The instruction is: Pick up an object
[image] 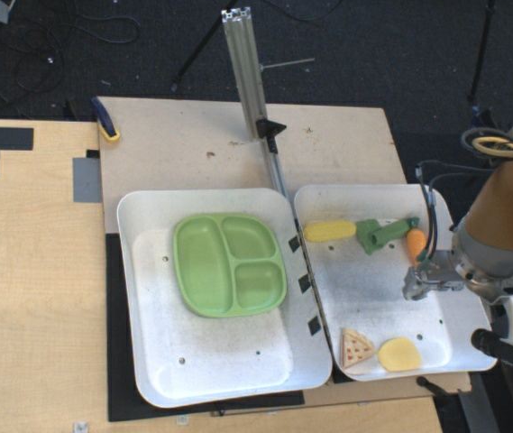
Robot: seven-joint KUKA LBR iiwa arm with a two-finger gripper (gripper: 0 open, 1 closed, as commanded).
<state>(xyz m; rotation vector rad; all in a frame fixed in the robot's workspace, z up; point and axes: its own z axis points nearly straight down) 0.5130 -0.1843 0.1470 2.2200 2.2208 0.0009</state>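
Jaws (416, 289) of the grey arm hang low over the right shallow white bin (364, 332), close to its right wall; whether they are spread or pressed together cannot be told, and nothing is seen between them. Just above them, near the bin's far right corner, lies a small orange carrot-like piece (416, 242), touching a green blocky toy (384, 234). A yellow corn-shaped toy (329, 232) rests at the far left corner. Along the near edge sit a triangular pizza-slice toy (356, 347) and a round yellow piece (399, 354), just beside each other. A green divided plastic plate (230, 265) occupies the left white bin (166, 350) on the surface.
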